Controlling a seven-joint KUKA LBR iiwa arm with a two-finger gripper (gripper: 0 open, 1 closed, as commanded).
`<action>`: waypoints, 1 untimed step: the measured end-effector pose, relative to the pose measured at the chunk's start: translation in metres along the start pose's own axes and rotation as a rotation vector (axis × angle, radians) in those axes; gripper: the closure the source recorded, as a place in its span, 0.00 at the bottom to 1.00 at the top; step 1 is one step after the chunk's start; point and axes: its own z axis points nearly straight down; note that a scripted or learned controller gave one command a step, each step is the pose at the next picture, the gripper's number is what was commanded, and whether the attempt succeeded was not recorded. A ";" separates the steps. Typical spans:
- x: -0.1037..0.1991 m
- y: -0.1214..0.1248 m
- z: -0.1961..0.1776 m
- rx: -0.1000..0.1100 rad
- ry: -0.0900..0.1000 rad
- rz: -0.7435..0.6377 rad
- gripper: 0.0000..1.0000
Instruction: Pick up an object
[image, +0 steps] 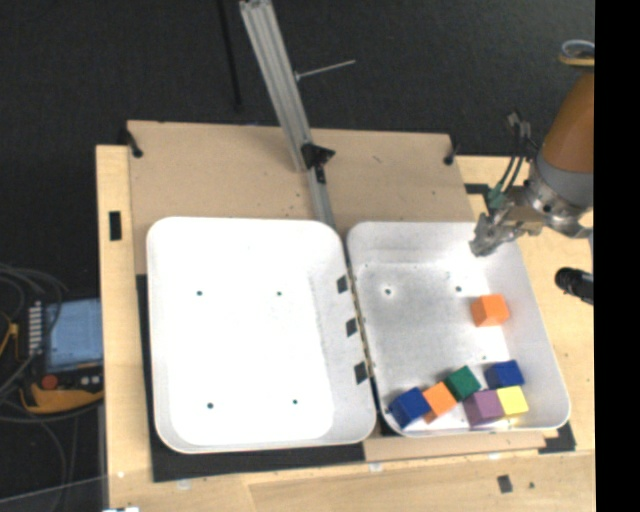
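Observation:
In the right bin (400, 250) lie several small blocks. An orange block (490, 310) sits alone toward the right wall. Along the near edge are a blue block (408, 405), an orange block (439, 398), a green block (462, 381), a purple block (484, 406), a yellow block (513, 401) and a second blue block (503, 374). My gripper (487, 238) hangs over the bin's far right corner, well behind the lone orange block, with nothing seen between its fingers.
The left bin (245, 330) lies beside the right one, joined by black clips at the middle. A slanted metal post (285, 95) rises behind the bins. Cables and a blue box (75, 335) lie off the bench at the left.

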 end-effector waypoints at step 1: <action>-0.001 0.001 -0.019 0.005 0.002 -0.003 1.00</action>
